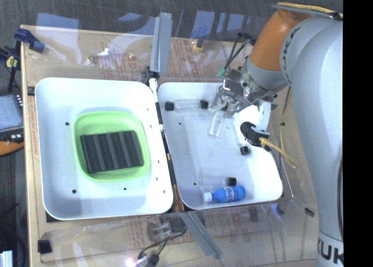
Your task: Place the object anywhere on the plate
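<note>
The grey arm with its orange band reached in from the right, its two-finger gripper (224,108) hanging over the upper middle of the right shallow white bin (186,161). The clear fingers were too faint against the white floor to judge, so whether the jaws were spread or pressed together could not be told, and nothing could be seen between them.

The small blue plastic bottle with a white cap (225,194) lay on its side near the front wall of that right bin, well apart from the gripper. A small black cap-like piece (231,181) sat just above it.

In the left shallow white bin (49,143) rested the light green, rounded square plate (111,123), which carried a dark grey ribbed rectangular insert (111,150) at its middle. The two bins stood side by side on the tan wooden worktop (87,59).
</note>
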Available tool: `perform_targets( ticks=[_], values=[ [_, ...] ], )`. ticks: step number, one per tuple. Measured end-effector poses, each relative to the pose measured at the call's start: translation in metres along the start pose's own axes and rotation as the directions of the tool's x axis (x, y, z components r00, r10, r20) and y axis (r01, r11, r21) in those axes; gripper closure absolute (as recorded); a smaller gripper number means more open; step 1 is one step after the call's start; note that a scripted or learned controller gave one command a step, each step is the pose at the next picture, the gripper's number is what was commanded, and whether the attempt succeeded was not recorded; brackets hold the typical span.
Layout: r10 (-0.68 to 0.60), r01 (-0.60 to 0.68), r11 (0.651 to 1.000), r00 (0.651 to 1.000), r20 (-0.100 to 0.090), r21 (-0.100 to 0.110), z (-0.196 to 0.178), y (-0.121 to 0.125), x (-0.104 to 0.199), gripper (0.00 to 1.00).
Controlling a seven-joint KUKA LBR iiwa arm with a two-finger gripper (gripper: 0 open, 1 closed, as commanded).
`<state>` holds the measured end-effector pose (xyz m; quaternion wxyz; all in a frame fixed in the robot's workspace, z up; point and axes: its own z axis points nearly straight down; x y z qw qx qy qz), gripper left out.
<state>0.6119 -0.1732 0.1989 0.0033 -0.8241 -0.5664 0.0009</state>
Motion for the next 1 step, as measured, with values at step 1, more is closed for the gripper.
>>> perform_targets(
  ticks=[1],
  values=[
    [0.0, 0.0, 1.0, 1.0, 0.0, 0.0, -0.0001, 0.0001, -0.0001, 0.0]
  ],
)
